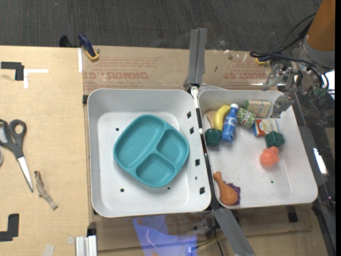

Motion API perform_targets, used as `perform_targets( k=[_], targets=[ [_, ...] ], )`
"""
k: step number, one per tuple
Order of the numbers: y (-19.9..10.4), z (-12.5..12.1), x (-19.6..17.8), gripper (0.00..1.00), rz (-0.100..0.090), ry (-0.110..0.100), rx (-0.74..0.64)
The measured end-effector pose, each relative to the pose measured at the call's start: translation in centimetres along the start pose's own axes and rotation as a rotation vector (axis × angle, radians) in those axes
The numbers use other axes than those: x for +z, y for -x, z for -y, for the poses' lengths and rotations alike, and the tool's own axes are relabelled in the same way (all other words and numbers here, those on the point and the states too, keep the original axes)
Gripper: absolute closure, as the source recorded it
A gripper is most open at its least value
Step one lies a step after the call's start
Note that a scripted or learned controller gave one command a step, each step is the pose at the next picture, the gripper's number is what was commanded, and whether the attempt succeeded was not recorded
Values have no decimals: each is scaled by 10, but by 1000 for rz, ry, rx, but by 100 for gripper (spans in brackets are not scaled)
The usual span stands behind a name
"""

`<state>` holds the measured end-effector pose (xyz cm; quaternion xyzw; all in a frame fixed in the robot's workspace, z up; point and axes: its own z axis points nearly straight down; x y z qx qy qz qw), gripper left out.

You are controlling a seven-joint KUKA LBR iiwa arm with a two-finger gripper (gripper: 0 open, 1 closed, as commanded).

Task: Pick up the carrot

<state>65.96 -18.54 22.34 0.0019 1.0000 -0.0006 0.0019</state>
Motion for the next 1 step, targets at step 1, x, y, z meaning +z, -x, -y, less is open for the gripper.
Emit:
perform_targets(
  k=[1],
  targets=[
    [-59,-44,104,0,-1,2,-236]
  ],
)
